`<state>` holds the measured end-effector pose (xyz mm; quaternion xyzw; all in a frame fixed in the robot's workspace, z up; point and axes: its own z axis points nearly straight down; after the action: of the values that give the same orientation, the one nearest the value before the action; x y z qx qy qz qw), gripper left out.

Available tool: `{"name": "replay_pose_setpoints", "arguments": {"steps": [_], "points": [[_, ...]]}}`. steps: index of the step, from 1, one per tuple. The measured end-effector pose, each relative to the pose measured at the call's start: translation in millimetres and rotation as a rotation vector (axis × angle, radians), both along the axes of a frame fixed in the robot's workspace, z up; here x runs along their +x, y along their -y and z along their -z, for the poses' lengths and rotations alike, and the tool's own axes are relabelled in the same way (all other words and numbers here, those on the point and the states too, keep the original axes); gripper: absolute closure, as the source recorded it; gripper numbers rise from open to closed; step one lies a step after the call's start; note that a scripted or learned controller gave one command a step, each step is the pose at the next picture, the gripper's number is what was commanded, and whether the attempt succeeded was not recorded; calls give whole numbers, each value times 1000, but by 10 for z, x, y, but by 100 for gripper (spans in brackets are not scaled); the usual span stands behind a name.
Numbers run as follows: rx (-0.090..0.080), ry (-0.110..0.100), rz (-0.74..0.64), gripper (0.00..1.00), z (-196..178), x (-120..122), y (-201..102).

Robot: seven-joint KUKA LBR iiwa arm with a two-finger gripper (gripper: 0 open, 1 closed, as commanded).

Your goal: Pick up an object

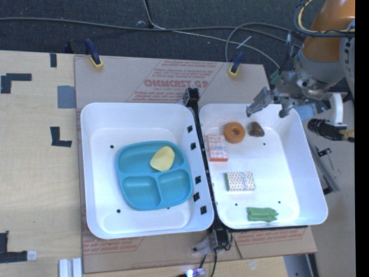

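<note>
We are judging this to be the approach step of the pick: nothing is being lifted yet, and our gripper (pixel 270 103) is hovering over the far edge of the right bin (pixel 305 160), its two fingers spread apart with nothing between them. We are taking the small brown lump (pixel 256 130) as our landmark, since it is lying closest below the fingertips and looks like the likeliest target, though we are only guessing at that. Just left of the lump the brown ring (pixel 234 132) is lying flat, and nearer the camera from there the red-and-white packet (pixel 217 148) is resting beside the divider. Further toward the camera from the lump a patterned box (pixel 240 181) is sitting mid-bin, and the green object (pixel 262 214) is lying well apart from the lump at the near edge. Far left of the lump, in the other bin, a yellow piece (pixel 162 158) is sitting on the blue tray (pixel 138 186).

For the next move we are expecting to need a descent straight onto the lump, the fingers straddling it and closing only once they are down around it; the ring is near enough to be nudged.

The arm (pixel 328 33) is reaching in from the right of the lump, the orange band high and the wrist angling down and leftward toward the bin
</note>
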<state>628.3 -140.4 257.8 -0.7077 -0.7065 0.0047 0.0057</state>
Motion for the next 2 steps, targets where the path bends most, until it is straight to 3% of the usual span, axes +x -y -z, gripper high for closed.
{"name": "replay_pose_setpoints", "arguments": {"steps": [1,2], "points": [[-2,13,-3,0,-85,21,-4],[-2,10,-4,0,527,58,-68]]}}
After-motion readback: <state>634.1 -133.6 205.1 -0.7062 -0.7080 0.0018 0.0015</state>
